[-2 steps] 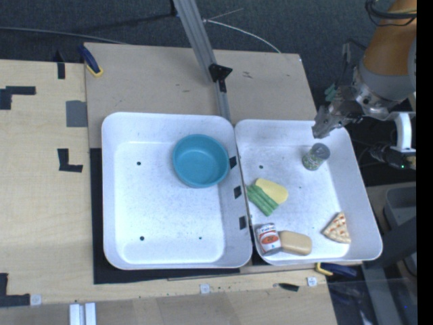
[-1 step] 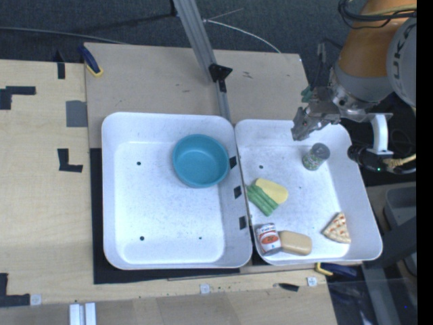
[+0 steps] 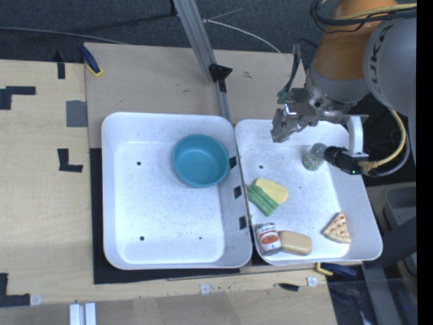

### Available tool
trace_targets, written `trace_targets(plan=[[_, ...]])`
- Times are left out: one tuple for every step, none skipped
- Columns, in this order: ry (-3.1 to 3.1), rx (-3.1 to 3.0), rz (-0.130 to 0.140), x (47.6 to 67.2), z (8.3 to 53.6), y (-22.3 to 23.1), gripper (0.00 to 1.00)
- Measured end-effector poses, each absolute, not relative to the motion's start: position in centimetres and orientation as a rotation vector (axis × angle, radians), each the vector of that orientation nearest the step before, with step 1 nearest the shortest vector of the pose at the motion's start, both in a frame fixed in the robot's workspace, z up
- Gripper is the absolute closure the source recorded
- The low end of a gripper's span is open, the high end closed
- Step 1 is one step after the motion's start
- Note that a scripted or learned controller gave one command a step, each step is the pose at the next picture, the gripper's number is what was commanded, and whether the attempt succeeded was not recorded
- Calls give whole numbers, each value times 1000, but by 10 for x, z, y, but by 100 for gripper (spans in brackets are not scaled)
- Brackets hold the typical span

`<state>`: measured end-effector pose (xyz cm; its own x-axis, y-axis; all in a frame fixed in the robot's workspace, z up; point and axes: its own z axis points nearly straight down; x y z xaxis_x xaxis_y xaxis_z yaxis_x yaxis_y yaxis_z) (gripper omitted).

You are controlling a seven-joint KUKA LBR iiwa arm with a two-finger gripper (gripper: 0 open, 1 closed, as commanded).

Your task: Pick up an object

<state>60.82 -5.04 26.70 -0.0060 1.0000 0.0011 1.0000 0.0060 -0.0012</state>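
Hovering gripper [image 3: 283, 133] at 12 o'clock end of right bin [image 3: 352, 202], nothing visible between fingers, open or shut honestly can't tell. Corn cob [image 3: 268, 193] mid-bin, can [image 3: 268, 238] and bread-ish lump [image 3: 295, 242] at 6 o'clock, pizza slice [image 3: 337, 228] at 4. Blue bowl [image 3: 200, 160] in left bin [image 3: 135, 202].

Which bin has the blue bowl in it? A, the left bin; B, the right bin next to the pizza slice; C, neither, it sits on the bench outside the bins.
A: the blue bowl sits inside the left bin, toward its upper right, near the divide between bins.
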Motion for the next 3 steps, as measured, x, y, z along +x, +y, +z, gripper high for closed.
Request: trace_targets(plan=[[-2225, -2213, 4, 595, 246, -2, 100], [-2226, -2213, 3, 585, 243, 43, 100], [-2226, -2211, 4, 584, 225, 101, 100]])
